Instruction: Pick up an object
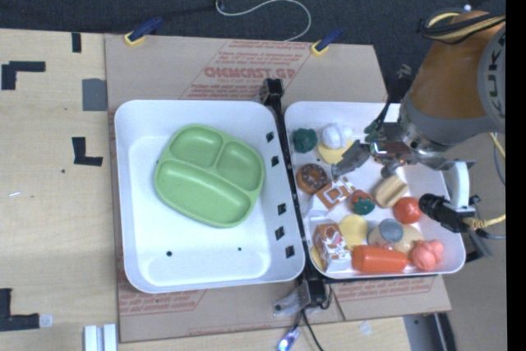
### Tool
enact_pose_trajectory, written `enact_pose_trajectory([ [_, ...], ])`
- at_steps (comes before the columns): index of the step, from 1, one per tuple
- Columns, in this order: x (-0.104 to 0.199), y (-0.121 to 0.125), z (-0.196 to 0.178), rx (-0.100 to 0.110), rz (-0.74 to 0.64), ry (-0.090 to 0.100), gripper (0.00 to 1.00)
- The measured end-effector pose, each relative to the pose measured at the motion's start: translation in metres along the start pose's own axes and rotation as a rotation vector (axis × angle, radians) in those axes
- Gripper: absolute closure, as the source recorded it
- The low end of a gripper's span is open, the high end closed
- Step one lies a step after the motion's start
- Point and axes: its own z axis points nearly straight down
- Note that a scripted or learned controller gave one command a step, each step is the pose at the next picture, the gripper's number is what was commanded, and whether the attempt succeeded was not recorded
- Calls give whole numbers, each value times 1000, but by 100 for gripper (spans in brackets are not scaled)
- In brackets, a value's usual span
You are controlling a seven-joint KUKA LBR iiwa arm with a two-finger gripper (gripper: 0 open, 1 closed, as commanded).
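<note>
The arm [456, 78] comes in from three o'clock and hangs over the right bin [427, 271], its orange band bulking above the wrist. The end effector [355, 160] sits low over the upper middle of that bin, one dark finger slanting toward eight o'clock; whether the fingers are apart or together I cannot tell, and nothing shows between them.

The right bin is crowded with toy food. Just at eleven o'clock of the end effector lies a white and yellow piece [332, 144], with a dark green one [305, 140] beside it at nine o'clock. Below, a brown doughnut [312, 177] rests near the divider. Toward five o'clock lie a red tomato [407, 210], a long orange carrot [380, 260] and a pink piece [427, 254] in the corner.

The left bin [140, 259] holds a green divided plate [210, 174], lying flat. Both bins sit on cardboard [246, 70] on the counter [49, 201].
</note>
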Motion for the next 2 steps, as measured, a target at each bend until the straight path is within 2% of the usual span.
enact_pose_trajectory([
  [1, 43, -53, 48, 9, -1, 3, 0],
  [2, 96, -47, -102, -17, -8, 2, 0],
])
